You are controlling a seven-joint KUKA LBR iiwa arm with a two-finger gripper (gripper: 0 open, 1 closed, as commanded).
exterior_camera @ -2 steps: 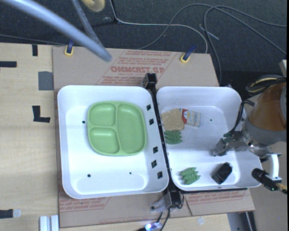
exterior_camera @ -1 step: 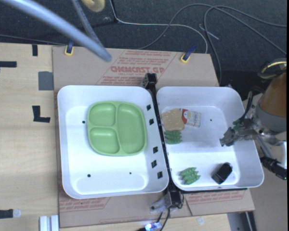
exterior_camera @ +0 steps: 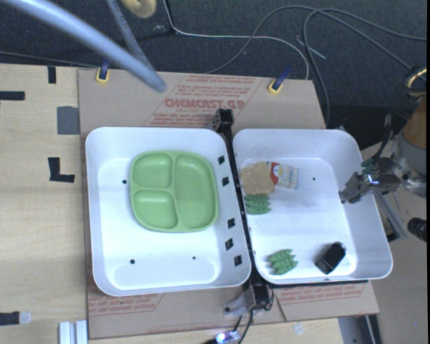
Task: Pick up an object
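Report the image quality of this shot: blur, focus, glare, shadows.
Camera view: a grey bar crossing the top left is smeared and out of focus, seemingly close to the lens. The white bins are bright but keep their edges, with soft shadow along the inner walls. The green plate reads clearly; the small black object shows little detail. The gripper at the right rim is small and soft.

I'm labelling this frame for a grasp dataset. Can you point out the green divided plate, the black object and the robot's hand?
green divided plate (exterior_camera: 175,191): camera view, centre ridge where the compartments meet.
black object (exterior_camera: 331,257): camera view, middle of its top face.
hand (exterior_camera: 352,190): camera view, at the fingertips, over the right bin's edge.
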